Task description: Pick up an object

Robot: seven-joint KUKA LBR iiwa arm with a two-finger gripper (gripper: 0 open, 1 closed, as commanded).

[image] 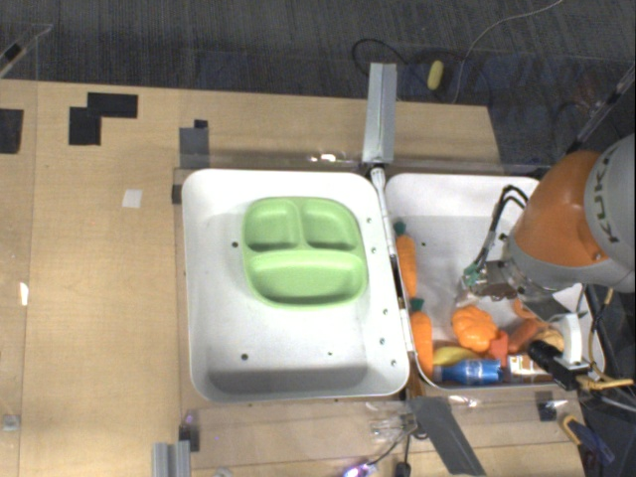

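Camera view, from the near edge upward:
Blue bottle point(470, 372): lies on its side along the near wall of the right bin point(437, 207), with a yellow piece point(447, 355) touching it from above.
Orange pepper-like toy point(474, 329): sits just above the bottle, in the near part of the right bin; a small red piece point(500, 344) is beside it on the right.
Near carrot point(422, 338): lies along the left wall of the right bin, pointing toward the near corner.
Far carrot point(406, 263): lies along the same wall, further from the camera, with a green tip at its far end.
Gripper point(487, 284): low inside the right bin, just above the orange toy; whether its fingers stand apart or together I cannot tell, and no object is seen between them.
Arm point(581, 217): grey with an orange band, enters from the right and covers the right side of that bin.
Left bin point(214, 266): white and shallow, just beside the right one.
Green tray point(303, 249): three compartments, rests in the middle of the left bin.
Bench point(89, 296): light wood, with black marks near its far left part.
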